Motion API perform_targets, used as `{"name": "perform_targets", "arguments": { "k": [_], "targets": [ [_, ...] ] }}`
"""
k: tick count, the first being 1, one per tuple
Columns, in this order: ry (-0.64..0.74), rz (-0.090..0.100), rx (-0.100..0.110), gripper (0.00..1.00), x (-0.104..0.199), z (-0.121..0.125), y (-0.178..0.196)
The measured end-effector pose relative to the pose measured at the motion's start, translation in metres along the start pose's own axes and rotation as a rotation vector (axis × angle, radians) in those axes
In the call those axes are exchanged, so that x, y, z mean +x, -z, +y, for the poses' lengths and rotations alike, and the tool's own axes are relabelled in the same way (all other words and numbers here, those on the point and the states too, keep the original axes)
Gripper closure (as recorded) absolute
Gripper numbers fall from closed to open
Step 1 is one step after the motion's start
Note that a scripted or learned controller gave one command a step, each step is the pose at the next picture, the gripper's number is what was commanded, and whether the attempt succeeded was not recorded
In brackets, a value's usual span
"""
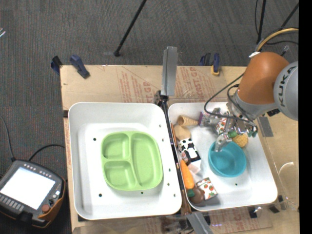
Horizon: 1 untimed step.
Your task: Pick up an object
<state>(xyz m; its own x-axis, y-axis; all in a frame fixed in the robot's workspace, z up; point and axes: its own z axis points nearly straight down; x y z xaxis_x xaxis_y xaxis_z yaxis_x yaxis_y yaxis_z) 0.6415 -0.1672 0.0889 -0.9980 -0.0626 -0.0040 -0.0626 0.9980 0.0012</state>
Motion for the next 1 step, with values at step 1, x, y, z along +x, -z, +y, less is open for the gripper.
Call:
{"name": "perform_targets", "arguments": {
  "k": [1],
  "targets": [
    [-0.024, 0.003, 0.001, 0.0, 0.0455, -0.043, -0.0004]
  ]
}}
